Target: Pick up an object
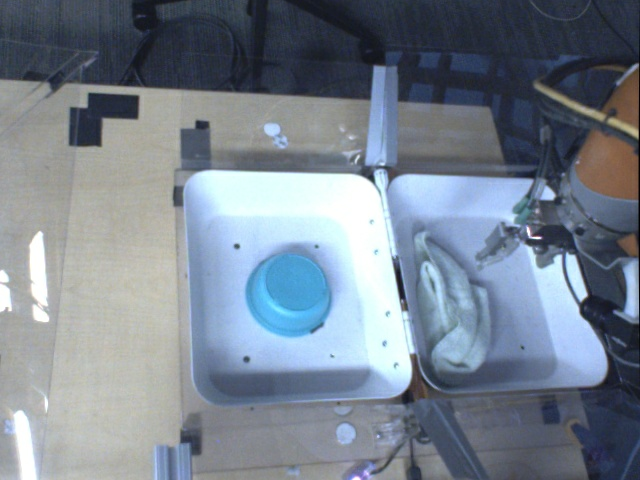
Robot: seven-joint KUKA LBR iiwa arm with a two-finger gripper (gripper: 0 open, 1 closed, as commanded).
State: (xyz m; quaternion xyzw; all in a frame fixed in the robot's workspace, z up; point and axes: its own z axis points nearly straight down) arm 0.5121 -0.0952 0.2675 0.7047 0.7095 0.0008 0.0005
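Camera view: we look down at a slant on two shallow white bins set side by side on a wooden bench.
Arm: our grey arm with its orange band (608, 163) reaches in from the right, over the right bin (570, 368).
Claw: the gripper (497, 248) hangs above the right bin's upper middle; we see its fingers (490, 252) pointing left and down, but we cannot tell how wide they stand.
Hold: we see nothing between the fingers, and they look apart from the cloth.
Cloth: a crumpled pale greenish-white cloth (452, 308) lies in the left half of the right bin, running from near the gripper down toward the bin's lower edge.
Bowl: a blue bowl (289, 294) sits upside down near the middle of the left bin (215, 363).
Writing: we can read no brand, label or lettering anywhere.
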